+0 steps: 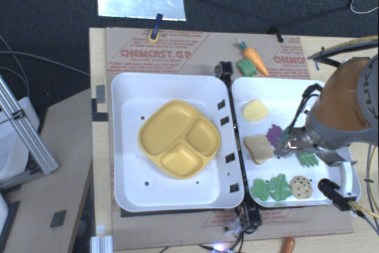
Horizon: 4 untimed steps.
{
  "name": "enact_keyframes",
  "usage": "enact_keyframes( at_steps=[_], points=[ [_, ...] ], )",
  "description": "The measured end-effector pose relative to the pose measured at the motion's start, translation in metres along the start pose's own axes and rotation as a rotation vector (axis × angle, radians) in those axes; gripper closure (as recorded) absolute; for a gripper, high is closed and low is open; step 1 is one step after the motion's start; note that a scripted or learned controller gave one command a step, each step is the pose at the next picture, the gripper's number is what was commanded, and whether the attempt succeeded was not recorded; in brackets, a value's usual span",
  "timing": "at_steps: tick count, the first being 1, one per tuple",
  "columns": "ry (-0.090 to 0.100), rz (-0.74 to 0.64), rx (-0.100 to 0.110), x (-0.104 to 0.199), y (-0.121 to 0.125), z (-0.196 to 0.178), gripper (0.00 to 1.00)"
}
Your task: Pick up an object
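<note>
The right bin (284,85) holds several toy foods: a pale yellow round piece (255,110), a purple grape bunch (274,134), a tan toast slice (258,148), a green leafy piece (271,188), a cookie (301,187) and a small green piece (307,157). My gripper (284,147) is low in this bin, at the toast's right edge and just below the grapes. The arm's orange band (346,98) rises to the right and covers part of the bin.
The left bin (127,92) holds a yellow divided plate (179,138). A toy carrot with green top (253,60) lies on the cardboard behind the right bin. A black divider (233,127) runs between the bins.
</note>
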State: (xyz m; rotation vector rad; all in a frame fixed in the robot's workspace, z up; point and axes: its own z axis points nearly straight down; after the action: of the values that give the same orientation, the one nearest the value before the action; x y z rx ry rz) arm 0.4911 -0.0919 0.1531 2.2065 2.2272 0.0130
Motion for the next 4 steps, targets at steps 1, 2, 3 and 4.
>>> enact_keyframes(
  at_steps=[1,2,3,4],
  points=[
    [0.001,-0.002,-0.002,0.000,0.001,-0.010,1.00],
    [0.001,-0.005,-0.005,0.000,0.002,-0.021,1.00],
    [-0.001,0.002,0.007,0.045,-0.003,-0.053,1.00],
    [-0.003,0.009,0.005,0.004,0.032,-0.062,1.00]
  ],
)
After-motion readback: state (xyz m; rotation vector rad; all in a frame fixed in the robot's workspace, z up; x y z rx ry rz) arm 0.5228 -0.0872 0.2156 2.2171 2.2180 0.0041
